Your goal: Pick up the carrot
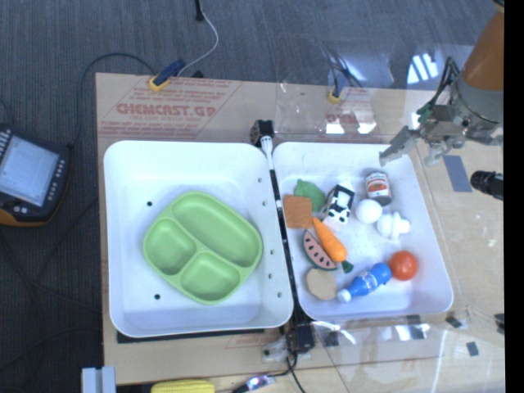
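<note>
The carrot [329, 237] lies untouched in the right bin [434, 244], on the bin floor near its middle and towards the left side, lying aslant with its green tip down to the right. So nothing is done yet: the reach, the grasp and the lift all remain.

The claw [426, 142] hangs over the right bin's far right corner, well apart from the carrot, and its fingers look spread with nothing between them, though at this angle I would not swear to how wide.

Now the room. It's crowded in there. The watermelon slice [319, 250] sits just beside the carrot on its left, perhaps touching. The brown cracker [297, 212] is at its upper end, and the black-and-white cow figure [338, 204] stands just above. On the right, the white ball [369, 211] and the blue bottle [366, 282] are near but leave a little gap. The open side looks to be the carrot's right flank, so a descent there, fingers across the narrow body, seems the cleaner line.

The divider between the bins is close on the left, past the melon. The left bin holds the green divided plate [203, 246], out of the way.
</note>
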`<action>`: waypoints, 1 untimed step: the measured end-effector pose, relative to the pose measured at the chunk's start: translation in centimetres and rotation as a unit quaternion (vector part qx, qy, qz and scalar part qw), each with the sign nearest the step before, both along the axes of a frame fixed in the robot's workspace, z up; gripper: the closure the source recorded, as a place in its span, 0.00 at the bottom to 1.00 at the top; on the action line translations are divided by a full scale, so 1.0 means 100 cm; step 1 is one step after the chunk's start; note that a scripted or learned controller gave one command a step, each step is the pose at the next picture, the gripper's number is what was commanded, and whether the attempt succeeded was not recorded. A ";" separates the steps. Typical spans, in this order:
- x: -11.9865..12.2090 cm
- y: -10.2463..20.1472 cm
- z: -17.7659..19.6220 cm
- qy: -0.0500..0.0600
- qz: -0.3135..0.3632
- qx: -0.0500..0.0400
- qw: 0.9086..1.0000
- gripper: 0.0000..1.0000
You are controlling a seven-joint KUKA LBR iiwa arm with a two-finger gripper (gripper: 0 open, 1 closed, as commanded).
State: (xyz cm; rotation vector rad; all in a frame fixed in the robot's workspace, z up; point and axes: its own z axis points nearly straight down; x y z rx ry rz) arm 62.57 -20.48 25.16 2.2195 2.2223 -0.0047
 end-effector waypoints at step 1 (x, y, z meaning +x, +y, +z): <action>-0.051 0.080 -0.125 0.007 0.028 0.004 1.000 0.00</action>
